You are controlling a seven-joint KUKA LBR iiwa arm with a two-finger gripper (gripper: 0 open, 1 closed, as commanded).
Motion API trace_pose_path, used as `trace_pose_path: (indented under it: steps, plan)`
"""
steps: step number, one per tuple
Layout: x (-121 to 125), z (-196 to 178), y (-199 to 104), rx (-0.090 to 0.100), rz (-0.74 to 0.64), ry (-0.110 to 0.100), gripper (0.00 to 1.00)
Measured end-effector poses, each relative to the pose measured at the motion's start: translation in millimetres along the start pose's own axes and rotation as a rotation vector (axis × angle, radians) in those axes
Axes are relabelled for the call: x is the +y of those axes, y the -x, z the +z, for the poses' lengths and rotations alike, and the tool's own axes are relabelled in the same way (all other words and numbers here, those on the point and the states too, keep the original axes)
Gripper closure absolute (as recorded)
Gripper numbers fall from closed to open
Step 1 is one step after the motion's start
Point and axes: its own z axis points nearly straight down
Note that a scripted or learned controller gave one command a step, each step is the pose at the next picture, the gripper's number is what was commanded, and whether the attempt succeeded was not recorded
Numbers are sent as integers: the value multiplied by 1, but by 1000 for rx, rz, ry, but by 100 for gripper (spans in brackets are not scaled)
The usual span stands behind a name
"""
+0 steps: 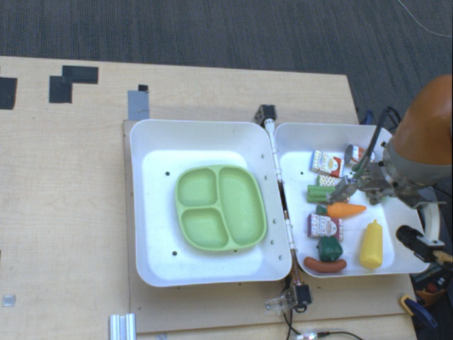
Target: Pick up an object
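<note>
In the camera view, the gripper (348, 187) is seen low inside the right bin (297, 163), reached in from the right edge, with the orange band (428, 119) of the arm above the bin's right rim. The fingertips are placed just above the orange carrot (347, 209), which lies near the middle of the bin, and just right of the green cucumber (320, 193). Contact with either cannot be made out. How the gripper's tips stand is not resolved against the dark linkage, so it cannot be told.

Seven toy items are counted in the right bin. Two small printed cartons are present: one carton (327, 163) toward the far edge, another carton (324, 226) just below the carrot. One cucumber and one carrot lie between them. One dark green pepper (329, 247) sits near the front edge, with one red sausage (325, 265) touching the front rim beside it. One yellow bottle (371, 244) stands toward the front right corner.

In the left bin (152, 190), one pale green divided plate (221, 208) with three compartments is centred.
</note>
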Motion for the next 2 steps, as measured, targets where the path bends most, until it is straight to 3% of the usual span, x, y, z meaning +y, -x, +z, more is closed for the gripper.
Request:
trace_pose_path:
  steps: [1, 2]
  plan:
    - [-25, 96, 30, -1, 1, 8, 0]
    - [-23, 84, 28, 1, 0, 13, 100]
